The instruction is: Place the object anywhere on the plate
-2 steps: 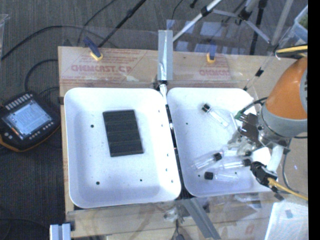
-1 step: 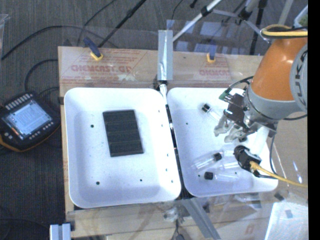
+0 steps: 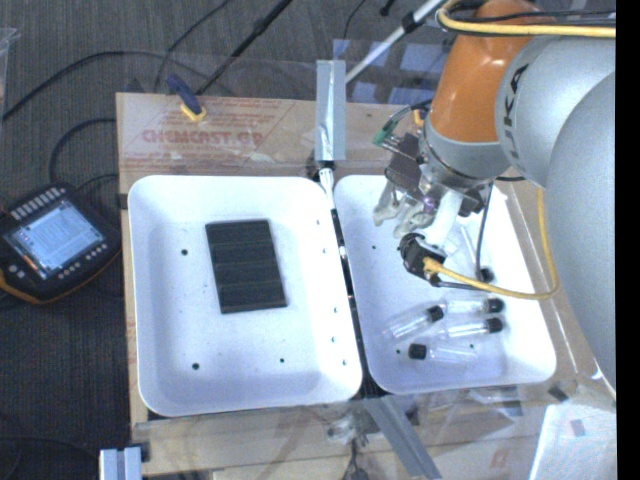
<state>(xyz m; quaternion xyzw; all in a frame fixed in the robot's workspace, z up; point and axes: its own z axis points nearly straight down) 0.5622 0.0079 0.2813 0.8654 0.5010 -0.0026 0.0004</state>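
The pincer [image 3: 402,211] hangs over the right bin [image 3: 520,368]; I cannot tell its opening or any hold. Clear vials [image 3: 415,320] lie just beyond it, frontward, lengthwise across. The plate [image 3: 245,265] sits well to its view-left.

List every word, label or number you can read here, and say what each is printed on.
"CHEMCAST GP": faint red print on the brown sheet behind the left bin; blurred, so the last letters are uncertain.
Teach pendant: the screen text is too small to read.
Arm: dark lettering on the grey shell, cut off and unreadable.
Vials: no readable label.
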